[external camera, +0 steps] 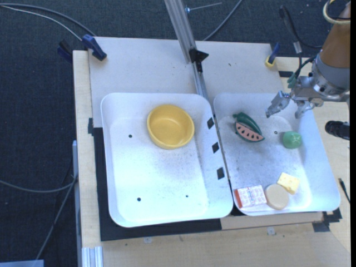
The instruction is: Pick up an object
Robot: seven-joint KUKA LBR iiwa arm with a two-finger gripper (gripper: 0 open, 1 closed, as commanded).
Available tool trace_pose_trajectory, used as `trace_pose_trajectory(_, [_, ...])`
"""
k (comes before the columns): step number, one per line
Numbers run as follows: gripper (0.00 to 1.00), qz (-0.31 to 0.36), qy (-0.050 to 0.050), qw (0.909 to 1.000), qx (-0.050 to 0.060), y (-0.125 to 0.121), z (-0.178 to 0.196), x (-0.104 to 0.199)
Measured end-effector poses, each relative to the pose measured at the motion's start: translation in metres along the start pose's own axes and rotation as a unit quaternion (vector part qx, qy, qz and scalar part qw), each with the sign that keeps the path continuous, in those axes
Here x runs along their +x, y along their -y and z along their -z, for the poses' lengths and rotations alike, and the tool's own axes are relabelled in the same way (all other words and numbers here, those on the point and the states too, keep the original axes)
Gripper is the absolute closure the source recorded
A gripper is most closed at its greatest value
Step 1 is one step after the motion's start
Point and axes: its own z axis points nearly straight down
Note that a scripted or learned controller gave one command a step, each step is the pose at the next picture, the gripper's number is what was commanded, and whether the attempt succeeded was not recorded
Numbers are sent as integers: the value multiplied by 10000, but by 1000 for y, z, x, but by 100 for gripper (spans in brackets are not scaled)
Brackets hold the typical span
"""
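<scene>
My gripper (288, 109) hangs over the far part of the right bin (317, 204), its two fingers spread open with nothing between them. Just below it lies a small green ball (291, 139). Left of the ball sits a watermelon slice toy (248, 129) with a green rind. Near the bin's front edge are a yellow cheese wedge (288, 181), a round beige disc (276, 196) and a small red-and-white box (250, 196).
A yellow bowl (170, 125) stands in the far part of the left bin (128, 204). A metal pole (181, 21) slants up from between the bins. Blue and yellow clamps hold the bench's far corners.
</scene>
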Motion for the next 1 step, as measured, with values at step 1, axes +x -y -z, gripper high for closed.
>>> trace_pose_trajectory(1, [0,7,-3,10000,29,0,-43,5])
